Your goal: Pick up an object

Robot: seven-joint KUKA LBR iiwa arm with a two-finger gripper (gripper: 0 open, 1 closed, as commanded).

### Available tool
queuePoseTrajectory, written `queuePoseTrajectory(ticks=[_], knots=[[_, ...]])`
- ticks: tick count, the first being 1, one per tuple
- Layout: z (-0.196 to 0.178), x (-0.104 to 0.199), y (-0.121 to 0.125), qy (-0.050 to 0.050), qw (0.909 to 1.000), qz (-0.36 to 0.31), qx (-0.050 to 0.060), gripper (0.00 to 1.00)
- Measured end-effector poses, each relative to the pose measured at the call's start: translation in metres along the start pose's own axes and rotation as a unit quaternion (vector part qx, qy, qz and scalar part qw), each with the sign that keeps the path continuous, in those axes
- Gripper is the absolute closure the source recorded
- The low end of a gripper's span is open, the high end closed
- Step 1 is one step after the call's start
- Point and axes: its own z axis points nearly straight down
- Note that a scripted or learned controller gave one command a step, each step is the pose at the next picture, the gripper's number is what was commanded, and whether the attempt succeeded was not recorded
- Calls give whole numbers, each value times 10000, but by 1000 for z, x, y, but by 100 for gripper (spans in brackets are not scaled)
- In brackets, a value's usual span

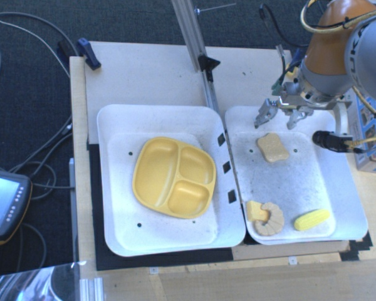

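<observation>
My gripper (279, 119) hangs over the far end of the right bin (338, 187), fingers spread open with nothing between them. Just below it, close to the fingertips, lies a tan bread-like piece (272, 148) on the bin floor. Near the bin's front edge rest a round ridged tan cookie with a yellow cheese wedge (266, 217) on its left side, and a yellow corn cob (312, 219) to its right. The grey arm with the orange band (335, 33) comes in from the upper right.
The left bin (113, 168) holds a yellow divided plate (174, 177). A metal pole (188, 24) slants up behind the bins. Black clips (225, 166) sit along the seam between bins. Cables and a black connector (329, 140) hang by the arm on the right.
</observation>
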Motion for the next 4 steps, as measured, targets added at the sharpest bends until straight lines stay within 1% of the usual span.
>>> queuePoseTrajectory(ticks=[1,2,3,4], knots=[[63,6,-1,1,10000,-2,10,0],[46,6,1,1,10000,1,-41,100],[-8,-2,8,-13,10000,0,-70,100],[-59,-2,10,-13,10000,-2,-73,100]])
